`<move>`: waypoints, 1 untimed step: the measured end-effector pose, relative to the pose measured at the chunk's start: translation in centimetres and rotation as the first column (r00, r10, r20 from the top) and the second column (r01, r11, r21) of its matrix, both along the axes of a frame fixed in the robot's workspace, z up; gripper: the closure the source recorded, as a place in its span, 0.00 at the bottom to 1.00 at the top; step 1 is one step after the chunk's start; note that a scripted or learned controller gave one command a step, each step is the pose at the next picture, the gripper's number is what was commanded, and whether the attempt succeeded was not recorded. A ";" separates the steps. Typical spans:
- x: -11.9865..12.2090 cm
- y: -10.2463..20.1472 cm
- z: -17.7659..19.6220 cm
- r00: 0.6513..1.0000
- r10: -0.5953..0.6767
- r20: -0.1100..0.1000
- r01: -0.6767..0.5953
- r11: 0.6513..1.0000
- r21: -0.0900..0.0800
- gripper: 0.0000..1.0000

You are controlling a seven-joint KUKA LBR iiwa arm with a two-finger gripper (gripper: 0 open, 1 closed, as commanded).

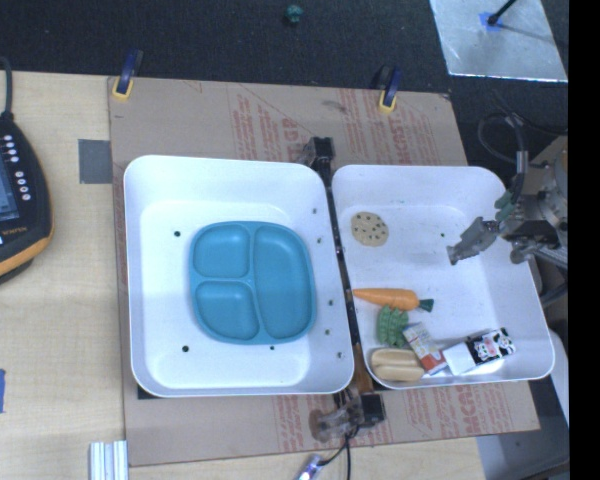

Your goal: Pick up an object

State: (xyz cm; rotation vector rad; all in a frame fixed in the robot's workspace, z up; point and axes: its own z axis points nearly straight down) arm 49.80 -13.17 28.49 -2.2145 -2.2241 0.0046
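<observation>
- My gripper is at the right side of the right bin, over the bare white floor of it. It looks raised above the bin, but I judge this only from the slanted view.
- I see one grey finger pointing left and down. How wide the gripper stands open I cannot tell, because the parts are too small and dark. Nothing is visible between them.
- The things I may pick are all in this right bin. A cookie lies alone near the top left. A carrot lies lower, just beside the bin's left wall.
- Below the carrot there is a crowded group: a green toy, a bread roll, a small packet and a little carton, touching or almost touching.
- The left bin holds a blue divided plate, well apart from my gripper.
- For a good pick I think the carrot or the cookie is the better choice, because each has free space around it.
- I should come straight down over the middle, with the fingers across the carrot's short side.
- In the crowded corner I risk catching two things or pushing them against the wall.
</observation>
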 end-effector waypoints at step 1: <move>1.9 3.6 -8.7 1.000 0.002 -0.001 -0.002 1.000 -0.001 0.00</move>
